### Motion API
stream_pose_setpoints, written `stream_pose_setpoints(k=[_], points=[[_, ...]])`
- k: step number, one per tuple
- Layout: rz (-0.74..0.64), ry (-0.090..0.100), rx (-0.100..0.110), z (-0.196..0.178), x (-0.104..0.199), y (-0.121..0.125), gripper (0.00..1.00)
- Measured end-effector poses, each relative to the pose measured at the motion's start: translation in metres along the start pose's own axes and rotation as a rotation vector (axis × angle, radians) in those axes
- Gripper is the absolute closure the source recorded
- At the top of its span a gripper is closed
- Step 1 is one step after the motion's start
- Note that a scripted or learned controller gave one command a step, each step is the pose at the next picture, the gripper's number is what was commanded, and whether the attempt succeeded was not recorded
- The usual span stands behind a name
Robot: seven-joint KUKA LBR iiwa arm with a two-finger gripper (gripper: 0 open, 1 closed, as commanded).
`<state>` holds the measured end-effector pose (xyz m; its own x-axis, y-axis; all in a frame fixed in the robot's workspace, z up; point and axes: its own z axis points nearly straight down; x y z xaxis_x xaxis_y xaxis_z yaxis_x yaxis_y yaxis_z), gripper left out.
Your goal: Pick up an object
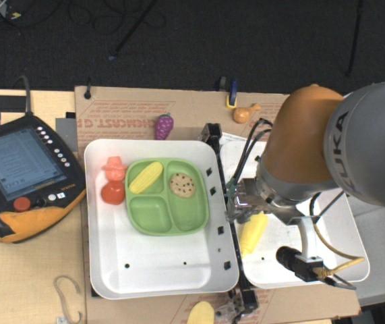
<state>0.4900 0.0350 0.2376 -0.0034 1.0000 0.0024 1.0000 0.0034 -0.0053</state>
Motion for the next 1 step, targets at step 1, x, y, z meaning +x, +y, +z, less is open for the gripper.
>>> stream_pose_setpoints(k=[1], points=[[0.007,-0.002,-0.001,0.0013,-0.0020,-0.0038,1.00]])
